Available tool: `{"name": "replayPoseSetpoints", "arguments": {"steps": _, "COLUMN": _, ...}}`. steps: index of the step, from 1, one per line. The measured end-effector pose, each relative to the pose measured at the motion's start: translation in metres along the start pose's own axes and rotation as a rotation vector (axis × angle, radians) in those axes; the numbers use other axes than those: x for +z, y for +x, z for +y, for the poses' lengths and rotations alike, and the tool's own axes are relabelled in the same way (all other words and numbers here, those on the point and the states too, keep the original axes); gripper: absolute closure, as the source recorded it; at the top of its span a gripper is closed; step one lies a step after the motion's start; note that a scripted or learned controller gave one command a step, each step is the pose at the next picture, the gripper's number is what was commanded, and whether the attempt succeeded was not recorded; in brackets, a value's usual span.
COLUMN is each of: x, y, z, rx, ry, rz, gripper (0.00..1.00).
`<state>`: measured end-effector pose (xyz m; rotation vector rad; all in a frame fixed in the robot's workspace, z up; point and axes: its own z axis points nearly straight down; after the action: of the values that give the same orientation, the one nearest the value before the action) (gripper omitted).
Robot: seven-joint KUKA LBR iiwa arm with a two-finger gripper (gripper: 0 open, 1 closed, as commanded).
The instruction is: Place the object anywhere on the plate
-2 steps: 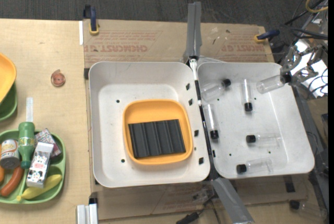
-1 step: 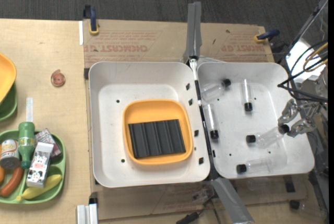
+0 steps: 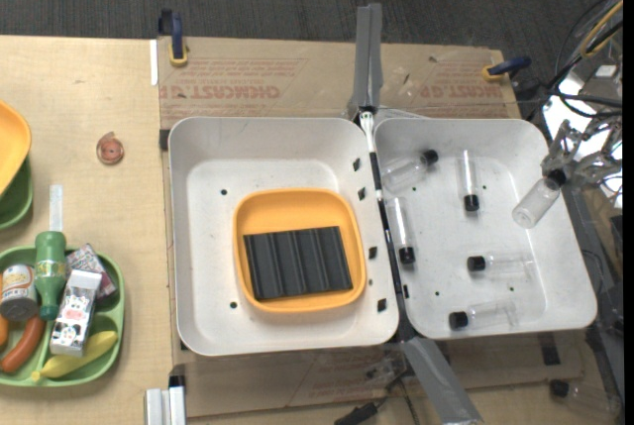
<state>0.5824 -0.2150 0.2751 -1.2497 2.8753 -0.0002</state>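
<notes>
end effector (image 3: 561, 167): over the right bin's (image 3: 495, 314) right rim, grip honestly unreadable
vial (image 3: 536, 203): touching its tip
plate (image 3: 297, 253): well left of it

An orange plate (image 3: 297, 207) sits in the left bin (image 3: 198, 245) with a dark ribbed slab (image 3: 297, 263) lying on it. The right bin (image 3: 515, 146) holds several clear vials with black caps (image 3: 468, 183), scattered apart. One more vial (image 3: 537, 202) hangs at the bin's right rim, perhaps held by the gripper (image 3: 565, 170), which is blurred among cables.
</notes>
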Motion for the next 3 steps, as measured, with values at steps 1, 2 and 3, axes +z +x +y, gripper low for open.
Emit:
{"name": "replayPoseSetpoints", "arguments": {"steps": 1, "x": -0.004, "y": -0.040, "z": -0.053, "rx": -0.316, "ry": -0.001, "rz": -0.001, "gripper": 1.00}}
{"name": "replayPoseSetpoints", "arguments": {"steps": 2, "x": -0.034, "y": -0.049, "z": -0.061, "rx": -0.566, "ry": -0.001, "rz": -0.001, "gripper": 1.00}}
{"name": "replayPoseSetpoints", "arguments": {"steps": 3, "x": -0.092, "y": -0.040, "z": -0.051, "rx": -0.799, "ry": -0.002, "rz": -0.002, "gripper": 1.00}}
